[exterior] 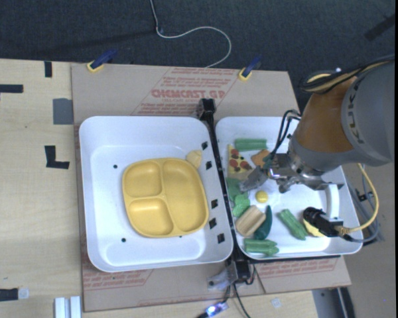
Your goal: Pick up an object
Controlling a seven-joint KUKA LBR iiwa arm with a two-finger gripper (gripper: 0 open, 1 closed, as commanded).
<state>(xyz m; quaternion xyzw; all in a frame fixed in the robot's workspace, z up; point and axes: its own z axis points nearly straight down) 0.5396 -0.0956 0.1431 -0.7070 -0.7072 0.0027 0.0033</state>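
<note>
At the near edge of the right bin [286, 252] a green pod [261, 246] is lying, and just beyond it a roll [250, 220] is touching a dark cucumber [266, 221], with a green stick [292, 222] lying to their right. Further in, the ball [261, 195] is sitting on bare floor, with a leaf [240, 203] crowding it on the left. The claw [268, 181] is hanging just over the ball, its fingers standing apart and gripping nothing. Beyond it a pizza slice [236, 161], an orange chunk [259, 157] and a green bean [250, 144] are lying near the far wall. In the left bin [93, 177] a yellow plate [164, 196] is resting, with a pale scrap [195, 158] at its far corner. Both bins are sitting on cardboard [152, 91] on the counter [20, 177].
</note>
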